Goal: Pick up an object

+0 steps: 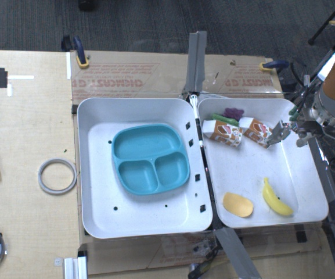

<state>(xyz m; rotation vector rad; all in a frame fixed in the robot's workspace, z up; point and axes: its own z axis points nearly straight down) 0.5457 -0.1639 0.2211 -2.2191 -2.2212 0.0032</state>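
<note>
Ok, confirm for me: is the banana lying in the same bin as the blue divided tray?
No, the banana lies in the right bin, while the blue divided tray sits in the left bin.

One fixed camera, mounted above the bench, looking down at a slant. Far side of bench toward 12 o'clock, near side toward 6. Faces both white bins side by side: left bin (pixel 92 173) centre-frame, right bin (pixel 306 208) toward 3 o'clock. Set back enough to take in both bins whole, plus a strip of bare bench top (pixel 28 127) toward 9 o'clock and dark floor (pixel 155 10) along 12 o'clock. Close enough to resolve small items inside the bins. Arm (pixel 330 106) enters from 3 o'clock, cut off by the frame edge. Slight tilt: bin edges run a little off the frame edges. Single view.
</note>
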